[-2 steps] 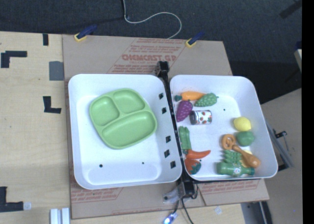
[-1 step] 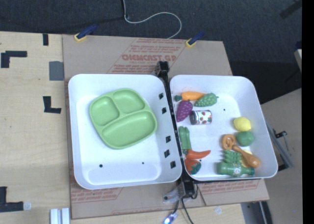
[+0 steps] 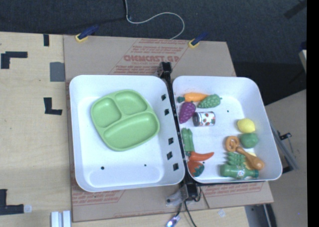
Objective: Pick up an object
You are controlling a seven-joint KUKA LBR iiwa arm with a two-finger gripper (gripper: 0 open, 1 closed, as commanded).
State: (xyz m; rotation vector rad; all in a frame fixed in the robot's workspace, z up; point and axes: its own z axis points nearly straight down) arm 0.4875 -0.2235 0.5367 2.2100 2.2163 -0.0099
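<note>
- Left bin (image 3: 82, 169): carries a green divided plate (image 3: 125, 119), which lies toward the bin's far left corner.
- Right bin (image 3: 246, 87): carries the small toy foods that are candidates for the pick.
- Along its left wall: carrot (image 3: 194, 96), purple grapes (image 3: 187, 111), green grapes (image 3: 210, 101), a small can (image 3: 204, 119), a green pod (image 3: 187, 140) and a red pepper (image 3: 200, 156).
- Toward its right wall: lemon (image 3: 245, 125) and lime (image 3: 249, 140); an orange utensil (image 3: 242, 152) lies near the front right corner.
- Step in hand: judged as before approach; no object lifted.
- Next move: descend over an isolated item; the lemon stands clearest of its neighbours.
- Gripper: its state cannot be told.
</note>
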